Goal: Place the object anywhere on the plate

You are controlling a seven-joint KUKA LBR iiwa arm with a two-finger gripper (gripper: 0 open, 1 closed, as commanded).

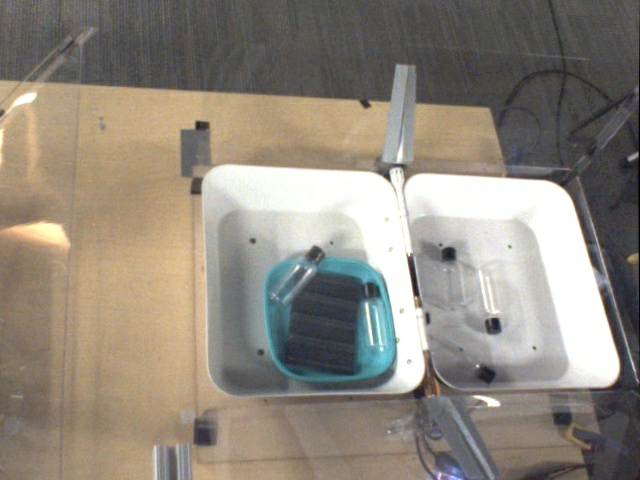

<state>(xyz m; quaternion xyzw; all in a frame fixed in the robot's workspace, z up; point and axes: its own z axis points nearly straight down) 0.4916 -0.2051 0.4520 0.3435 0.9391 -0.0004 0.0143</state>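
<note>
A teal plate [272, 333] lies in the front right part of the left bin [300, 183]. On the plate rests a black ribbed block [325, 324], lying lengthwise. A clear bottle with a black cap [296, 274] lies tilted across the plate's upper left rim. Another clear bottle [374, 320] lies along the plate's right side, cap toward the back.
The right bin [500, 190] holds clear bottles with black caps: one [456, 278] at the left, one [489, 296] in the middle, one [466, 359] near the front. A metal post [400, 118] stands behind the divide between the bins. Wooden bench lies to the left.
</note>
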